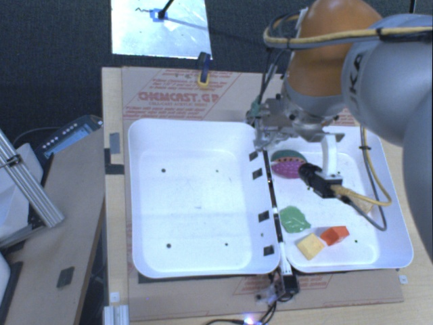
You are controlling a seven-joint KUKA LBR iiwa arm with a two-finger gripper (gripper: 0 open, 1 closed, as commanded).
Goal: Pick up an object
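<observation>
The claw [270,139], its state hidden so I cannot tell, hangs at the far left of the right bin [379,249] beside the pink-and-green toy [289,164], and should probably settle squarely over it, away from the wall.

Two shallow white bins side by side on a board marked CHEMCAST [177,95]. Left bin [193,249] fills the frame centre-left. Right bin [385,246], lower right of frame, holds a green piece [293,219], a yellow block [310,246] and an orange-red block [334,235], close together near the front; a pink-and-green object [287,163] lies further back near the divider. Arm [379,80] enters from upper right, wrist low over the right bin's back half. A yellow clip [203,80] sits at the board's top edge.
</observation>
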